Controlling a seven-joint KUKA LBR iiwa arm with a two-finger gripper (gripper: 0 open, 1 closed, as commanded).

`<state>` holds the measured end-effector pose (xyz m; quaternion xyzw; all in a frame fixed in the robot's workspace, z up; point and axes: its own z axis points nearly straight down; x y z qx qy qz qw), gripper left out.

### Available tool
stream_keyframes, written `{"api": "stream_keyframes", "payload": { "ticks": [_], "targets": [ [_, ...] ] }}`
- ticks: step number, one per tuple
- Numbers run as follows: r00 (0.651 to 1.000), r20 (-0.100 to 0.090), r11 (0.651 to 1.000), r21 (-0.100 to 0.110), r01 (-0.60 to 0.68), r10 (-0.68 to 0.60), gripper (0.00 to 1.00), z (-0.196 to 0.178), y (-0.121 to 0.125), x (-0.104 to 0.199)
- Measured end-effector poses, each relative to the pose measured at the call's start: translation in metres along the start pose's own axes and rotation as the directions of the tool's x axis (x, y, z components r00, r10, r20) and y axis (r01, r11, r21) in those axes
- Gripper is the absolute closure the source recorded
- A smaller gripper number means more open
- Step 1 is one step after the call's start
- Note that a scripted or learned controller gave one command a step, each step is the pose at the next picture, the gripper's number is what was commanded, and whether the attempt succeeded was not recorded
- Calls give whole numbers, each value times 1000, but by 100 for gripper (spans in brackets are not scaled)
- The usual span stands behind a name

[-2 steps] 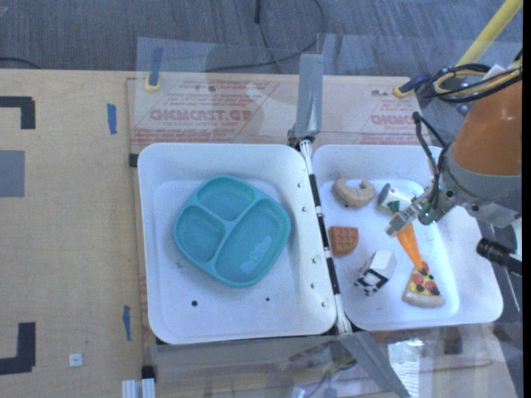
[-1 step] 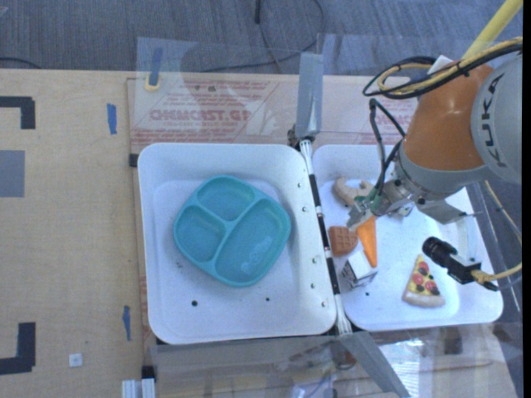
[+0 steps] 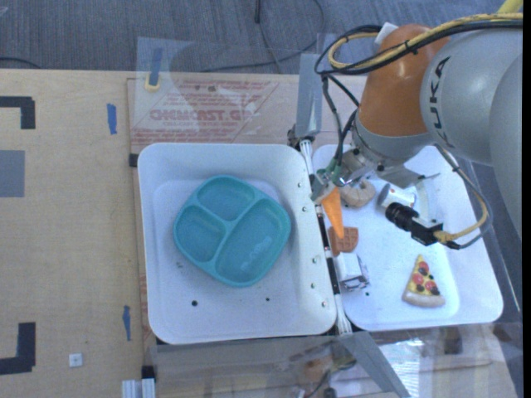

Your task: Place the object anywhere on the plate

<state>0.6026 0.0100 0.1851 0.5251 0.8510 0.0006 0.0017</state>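
Plate [image 3: 233,230] sits mid-left bin [image 3: 158,181], bare floor all around it. Gripper [image 3: 353,181] over right bin's [image 3: 473,301] left edge, beside carrot [image 3: 333,210]; finger state cannot tell. Pizza slice [image 3: 422,283] lies right of plate.

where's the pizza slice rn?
The pizza slice lies in the right bin, toward its lower right, apart from the carrot and the teal plate.

The grey arm [image 3: 481,65] reaches in from the right, bent downward. Its orange band [image 3: 398,77] sits above the wrist. The claw [image 3: 353,177] points down.
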Motion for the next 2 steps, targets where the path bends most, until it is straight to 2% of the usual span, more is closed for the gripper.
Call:
{"api": "stream_keyframes", "payload": {
  "ticks": [1,2],
  "targets": [
    [999,-3,999,3,41,-41,100,-8,3,61],
    [999,-3,999,3,41,-41,0,-8,3,61]
  ]
}}
